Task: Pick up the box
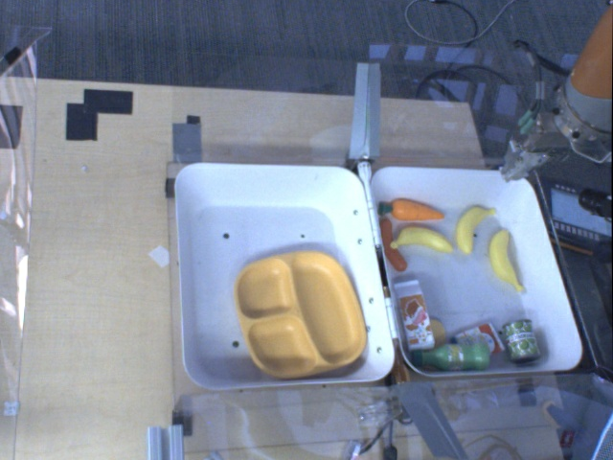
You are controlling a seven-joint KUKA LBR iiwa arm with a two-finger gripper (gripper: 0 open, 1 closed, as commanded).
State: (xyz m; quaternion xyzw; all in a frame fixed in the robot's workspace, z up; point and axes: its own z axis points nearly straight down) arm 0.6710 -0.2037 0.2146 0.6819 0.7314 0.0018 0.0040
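The box (414, 316) is a small white carton with a red and orange print, lying along the left wall of the right bin (556, 286). The gripper (520, 161) hangs over that bin's far right corner, well away from the box and above the bananas. The grey arm with its orange band (586, 65) comes in from the upper right.
Around the box in the right bin lie a carrot (418, 210), three bananas (425, 241), a green bottle (452, 356), a small carton (478, 335) and a green can (520, 340). The left bin (201, 257) holds a yellow divided plate (299, 311). Cables lie behind the bins.
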